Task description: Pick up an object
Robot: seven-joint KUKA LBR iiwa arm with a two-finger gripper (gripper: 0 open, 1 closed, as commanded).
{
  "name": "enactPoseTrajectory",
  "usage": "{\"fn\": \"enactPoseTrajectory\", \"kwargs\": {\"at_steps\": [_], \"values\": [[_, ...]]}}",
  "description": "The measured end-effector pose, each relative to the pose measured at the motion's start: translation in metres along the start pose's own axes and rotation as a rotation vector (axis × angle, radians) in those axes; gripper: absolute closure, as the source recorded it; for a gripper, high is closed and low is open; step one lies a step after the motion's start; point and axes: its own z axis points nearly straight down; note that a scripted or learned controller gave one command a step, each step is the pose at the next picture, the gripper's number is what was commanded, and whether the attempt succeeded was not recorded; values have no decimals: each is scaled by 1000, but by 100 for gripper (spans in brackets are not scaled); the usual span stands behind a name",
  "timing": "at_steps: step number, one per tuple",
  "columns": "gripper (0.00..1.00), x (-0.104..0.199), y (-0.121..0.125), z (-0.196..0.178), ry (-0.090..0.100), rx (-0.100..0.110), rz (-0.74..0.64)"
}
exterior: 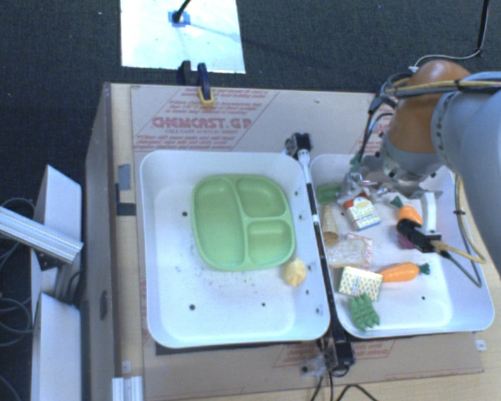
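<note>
My gripper (374, 189) hangs low over the far part of the right bin (463, 303), with the grey arm and its orange band reaching in from the right. Just below it stands a small white carton (363, 214) with orange and blue print; whether they touch is hidden. Around it lie a carrot (401, 271), a small orange piece (409, 215), a speckled tan slice (351, 249), a yellow-green block (359, 282), a green toy (364, 312), a beige roll (330, 220) and a green scrap (326, 194).
The left bin (175, 307) holds a green divided plate (242, 221) and a small yellow lump (295, 271) at the plate's near right corner. A black divider (315, 224) runs between the bins. The right bin's near right corner has bare floor.
</note>
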Motion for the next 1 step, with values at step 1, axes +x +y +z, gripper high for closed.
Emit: {"fn": "enactPoseTrajectory", "kwargs": {"at_steps": [1], "values": [[100, 39, -42, -139, 0, 0, 1]]}}
